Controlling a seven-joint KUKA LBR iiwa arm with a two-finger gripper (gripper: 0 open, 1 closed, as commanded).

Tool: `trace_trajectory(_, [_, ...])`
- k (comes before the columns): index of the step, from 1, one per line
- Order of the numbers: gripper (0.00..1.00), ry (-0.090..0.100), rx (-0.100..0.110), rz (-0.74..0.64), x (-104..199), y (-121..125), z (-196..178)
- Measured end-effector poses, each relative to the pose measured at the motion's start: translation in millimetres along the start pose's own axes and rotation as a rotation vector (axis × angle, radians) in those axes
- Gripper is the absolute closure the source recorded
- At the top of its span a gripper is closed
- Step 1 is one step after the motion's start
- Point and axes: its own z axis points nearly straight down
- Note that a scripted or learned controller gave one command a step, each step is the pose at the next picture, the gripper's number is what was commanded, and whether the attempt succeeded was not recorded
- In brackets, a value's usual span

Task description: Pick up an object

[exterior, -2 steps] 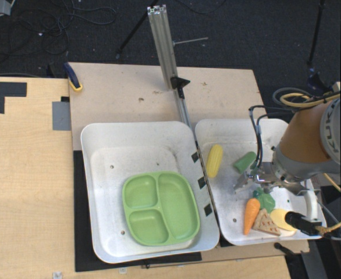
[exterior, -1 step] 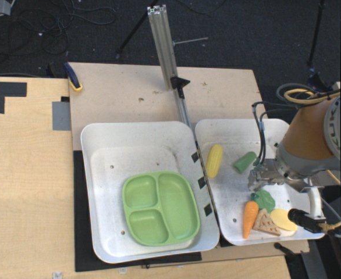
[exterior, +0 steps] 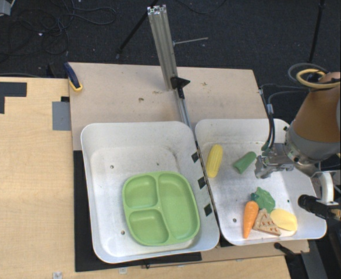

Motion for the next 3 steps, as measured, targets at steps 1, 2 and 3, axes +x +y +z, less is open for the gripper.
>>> trace_trajectory(1, [1.00, -0.001, 0.000, 0.001, -4, 10, -49])
trace_trajectory(2, [1.00, -0.001, 0.001, 0.000, -5, 11, -101])
trace_trajectory(3, [1.00, 0.002, 0.007, -0.002, 38, -5, -99])
